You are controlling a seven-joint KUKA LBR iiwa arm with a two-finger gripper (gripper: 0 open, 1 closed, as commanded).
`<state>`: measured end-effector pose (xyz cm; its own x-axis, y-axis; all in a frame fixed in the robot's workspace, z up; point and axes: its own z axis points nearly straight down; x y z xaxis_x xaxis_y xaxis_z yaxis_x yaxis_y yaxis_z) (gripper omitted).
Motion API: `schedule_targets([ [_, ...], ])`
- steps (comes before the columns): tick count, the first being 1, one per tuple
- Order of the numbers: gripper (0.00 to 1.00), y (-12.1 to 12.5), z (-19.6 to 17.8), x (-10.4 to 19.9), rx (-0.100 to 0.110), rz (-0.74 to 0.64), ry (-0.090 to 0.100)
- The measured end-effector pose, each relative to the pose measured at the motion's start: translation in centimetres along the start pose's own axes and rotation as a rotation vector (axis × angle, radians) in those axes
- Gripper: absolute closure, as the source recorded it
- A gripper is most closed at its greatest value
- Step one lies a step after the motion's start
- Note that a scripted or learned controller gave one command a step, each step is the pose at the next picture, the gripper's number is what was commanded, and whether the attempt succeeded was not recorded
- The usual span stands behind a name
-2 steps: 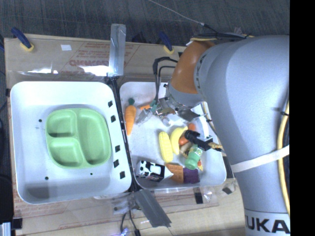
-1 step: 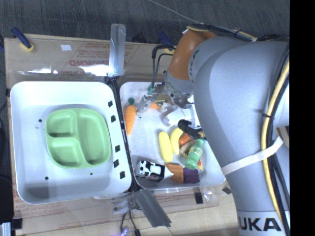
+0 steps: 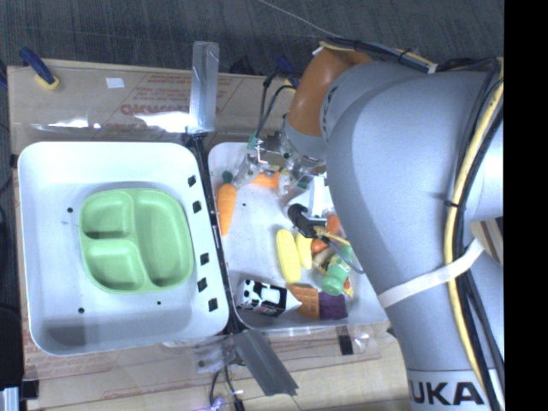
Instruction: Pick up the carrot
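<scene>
The carrot (image 3: 226, 205) lay in the right-hand bin (image 3: 257, 240), hard against the divider (image 3: 211, 229) that separates the 2 bins, with its long axis running almost parallel to that divider, green top toward the far end and orange tip pointing toward the near end. Taking the carrot as the landmark, the gripper (image 3: 276, 166) hung just beyond its green end and off to the right, close but apart from it, over the far part of the same bin. Something orange showed right under the gripper, too small to identify, and I could not tell from this slanted view whether the gripper was released or clenched. To the right of the carrot and nearer the camera lay a yellow banana-like piece (image 3: 288, 256); farther right sat a heap of small toy foods (image 3: 330, 268), and a black-and-white block (image 3: 261, 295) lay past the carrot's tip. Left of the carrot, across the divider, a green sectioned plate (image 3: 137, 240) rested in the left-hand bin (image 3: 43, 229). In my judgement the next move would call for a short shift toward the divider and toward the near end, with the jaws closing across the carrot's narrow width.
</scene>
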<state>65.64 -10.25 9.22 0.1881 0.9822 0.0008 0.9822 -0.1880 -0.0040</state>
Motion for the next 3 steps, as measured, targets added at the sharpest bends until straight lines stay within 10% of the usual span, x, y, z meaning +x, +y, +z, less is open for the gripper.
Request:
schedule_targets([
  [1, 1.0, 0.0, -1.0, 0.3, 0.004, -0.014, 0.0],
  [2, 0.0, -0.1, -1.0, 0.4, 0.006, -0.015, 0.0],
  [3, 1.0, 0.0, -2.0, 0.6, 0.007, -0.027, -0.001],
])
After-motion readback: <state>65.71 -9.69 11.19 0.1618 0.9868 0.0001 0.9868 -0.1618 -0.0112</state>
